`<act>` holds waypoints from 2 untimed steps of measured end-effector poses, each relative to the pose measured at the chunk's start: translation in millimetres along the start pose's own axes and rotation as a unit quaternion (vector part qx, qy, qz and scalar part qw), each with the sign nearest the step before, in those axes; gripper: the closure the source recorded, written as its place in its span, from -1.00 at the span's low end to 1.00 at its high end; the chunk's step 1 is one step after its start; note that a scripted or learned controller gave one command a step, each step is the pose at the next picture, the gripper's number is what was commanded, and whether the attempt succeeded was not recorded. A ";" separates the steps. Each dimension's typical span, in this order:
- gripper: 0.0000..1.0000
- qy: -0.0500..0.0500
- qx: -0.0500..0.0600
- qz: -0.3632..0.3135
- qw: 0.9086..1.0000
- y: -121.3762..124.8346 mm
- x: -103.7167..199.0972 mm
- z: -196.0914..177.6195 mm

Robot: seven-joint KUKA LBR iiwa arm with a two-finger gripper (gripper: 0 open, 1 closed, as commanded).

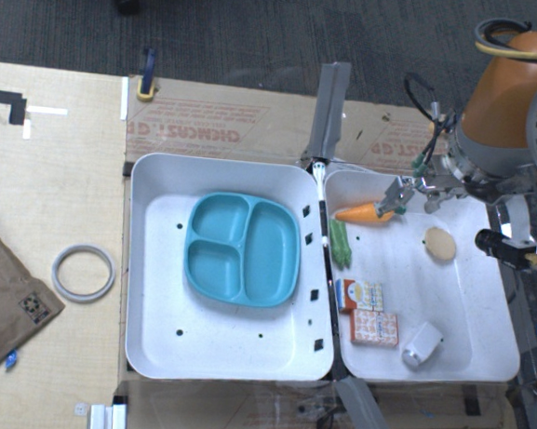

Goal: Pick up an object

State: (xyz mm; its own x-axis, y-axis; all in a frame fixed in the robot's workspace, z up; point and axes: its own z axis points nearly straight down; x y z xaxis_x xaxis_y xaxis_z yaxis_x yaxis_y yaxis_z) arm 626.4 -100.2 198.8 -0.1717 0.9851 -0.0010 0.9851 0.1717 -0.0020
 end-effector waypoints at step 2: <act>-1.00 0.002 -0.009 0.042 0.999 35.8 -22.2 93.9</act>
State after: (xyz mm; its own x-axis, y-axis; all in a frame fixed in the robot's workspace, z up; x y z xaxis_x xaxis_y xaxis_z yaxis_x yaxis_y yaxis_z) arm 665.3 -116.1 104.8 -0.0888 0.9960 0.0033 0.9959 0.0887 0.0152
